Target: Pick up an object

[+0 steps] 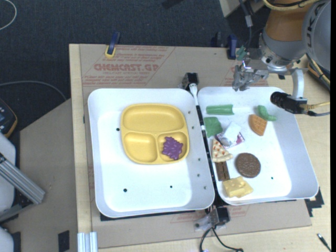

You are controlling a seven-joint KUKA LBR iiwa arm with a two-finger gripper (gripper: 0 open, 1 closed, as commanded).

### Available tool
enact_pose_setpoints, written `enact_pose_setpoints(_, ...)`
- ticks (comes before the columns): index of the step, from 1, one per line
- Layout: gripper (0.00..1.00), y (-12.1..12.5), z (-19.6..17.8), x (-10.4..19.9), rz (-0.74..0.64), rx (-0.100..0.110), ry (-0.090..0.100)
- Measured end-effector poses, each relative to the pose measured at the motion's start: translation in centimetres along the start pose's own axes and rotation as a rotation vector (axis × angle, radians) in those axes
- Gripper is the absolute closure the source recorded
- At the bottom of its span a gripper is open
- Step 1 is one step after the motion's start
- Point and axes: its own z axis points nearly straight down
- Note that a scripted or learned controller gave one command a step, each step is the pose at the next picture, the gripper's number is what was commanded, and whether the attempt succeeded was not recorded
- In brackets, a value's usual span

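Hanging above the far edge of the right bin [307,156], the gripper [242,83] grips nothing; whether its fingers are apart or together cannot be told. Below it, along the bin's far edge, lie a green bar [219,109] and a carrot piece [258,124]. Toward the left wall sit a green block [212,126], a small packet [231,135] and a pizza slice [220,150]. A brown cookie [248,165], a chocolate bar [222,169] and a cheese wedge [237,187] lie nearer the near edge. The left bin [105,172] carries a yellow divided plate [154,132] with purple grapes [172,147] in its near-right compartment.
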Motion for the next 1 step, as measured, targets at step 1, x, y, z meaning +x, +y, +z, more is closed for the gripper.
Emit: enact_pose_setpoints(1,1.0,0.57,-0.57,5.21,0.0,0.0,0.0)
